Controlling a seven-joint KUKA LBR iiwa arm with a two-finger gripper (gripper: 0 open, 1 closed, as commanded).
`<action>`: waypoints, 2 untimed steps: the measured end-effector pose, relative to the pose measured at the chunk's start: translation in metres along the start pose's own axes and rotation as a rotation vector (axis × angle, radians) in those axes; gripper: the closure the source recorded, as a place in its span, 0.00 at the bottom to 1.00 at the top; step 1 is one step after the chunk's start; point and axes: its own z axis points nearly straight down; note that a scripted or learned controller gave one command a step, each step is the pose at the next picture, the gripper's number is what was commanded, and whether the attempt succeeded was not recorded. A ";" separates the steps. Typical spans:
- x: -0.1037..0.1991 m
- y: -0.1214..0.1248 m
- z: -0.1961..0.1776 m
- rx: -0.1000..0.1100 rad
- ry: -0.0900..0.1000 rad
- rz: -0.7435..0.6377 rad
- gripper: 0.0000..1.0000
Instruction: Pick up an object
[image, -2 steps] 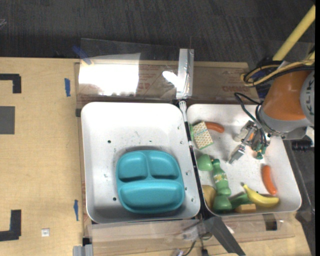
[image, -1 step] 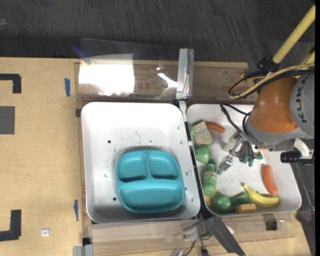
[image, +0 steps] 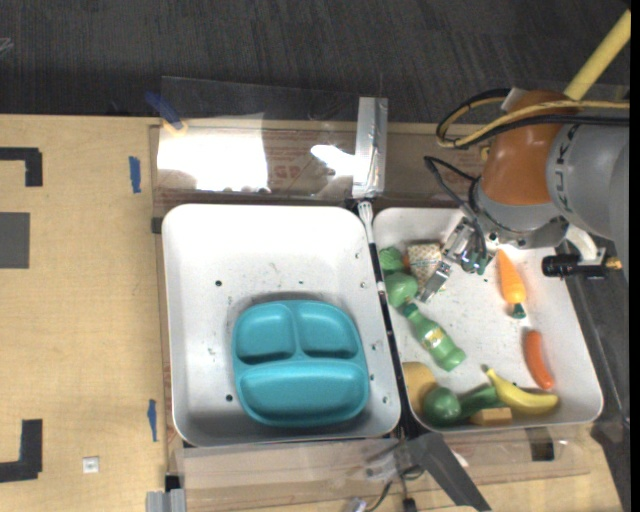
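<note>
Loads of toy food crowds the right bin (image: 590, 400), so the gripper (image: 440, 272), hovering over the green bottle (image: 438, 340), could snag the netted item (image: 425, 257) beside it. Honestly can't tell its grip state.

A teal tray (image: 298, 372) lies toward the left bin's (image: 190, 250) near edge; blue tape (image: 134, 174) marks the bench (image: 70, 300).

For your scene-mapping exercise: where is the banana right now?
The banana lies in the right bin, near its front right corner, below the red-orange sausage-shaped item.
</note>
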 end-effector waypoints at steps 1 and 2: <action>0.019 0.003 0.001 -0.016 -0.032 -0.115 0.00; 0.017 0.004 -0.011 -0.020 -0.040 -0.116 1.00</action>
